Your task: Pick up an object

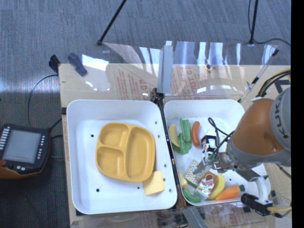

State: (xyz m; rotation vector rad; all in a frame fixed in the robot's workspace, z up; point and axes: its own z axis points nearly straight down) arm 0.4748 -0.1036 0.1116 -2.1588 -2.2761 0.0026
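Overhead view of my bench with 2 white bins side by side. The left bin (78, 127) holds a yellow divided plate (126, 151) with 3 compartments, lying flat near the bin's middle; a pale yellow flat wedge (154, 183) lies just beside the plate's lower right rim, touching or nearly touching it.

The right bin (232, 106) holds the clutter of toy food I am working over. Near its left wall stand a green pepper-like piece (184, 137) and an orange-red piece (195, 133), side by side, with a pale yellow-green slice (173, 136) to their left. Lower in the bin lie a banana (217, 186), a carrot (229, 192) just beside it on the right, a small printed packet (205, 184) to the banana's left, and a green piece (192, 194) near the lower wall.

The arm (259, 132) — orange band uppermost in this view — reaches in from the right over the right bin. The gripper (207, 163) hangs low above the middle of the clutter, just above the packet and banana. I cannot tell how its pincer is set — the parts there are too small and tangled with cables, and I see no object clearly between them.

Outside the bins, a teach pendant (21, 151) rests on the floor at far left.
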